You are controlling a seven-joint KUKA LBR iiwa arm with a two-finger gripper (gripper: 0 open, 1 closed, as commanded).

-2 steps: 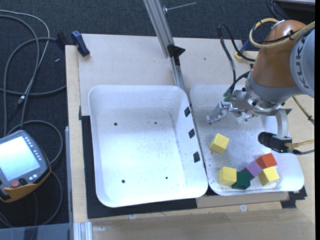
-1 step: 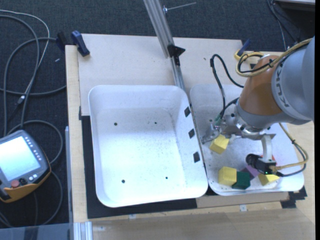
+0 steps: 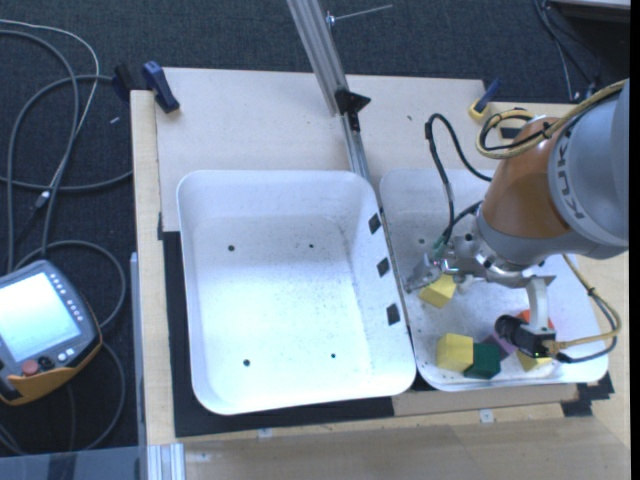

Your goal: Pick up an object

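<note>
Reaching into the right bin (image 3: 590,373), the gripper (image 3: 436,271) hangs just above a yellow block (image 3: 437,291) — touching or clear, I cannot tell.

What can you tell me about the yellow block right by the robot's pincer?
The small yellow block looks like a solid, matte chunk with flat faces and blunt corners, maybe foam or painted wood. It sits tilted, one corner pointing down, in the right white plastic bin, near the wall by the other bin. It is right at the tip of the metal pincer, which comes at it from above. Whether it rests on the bin floor or is lifted is hard to tell.
</note>
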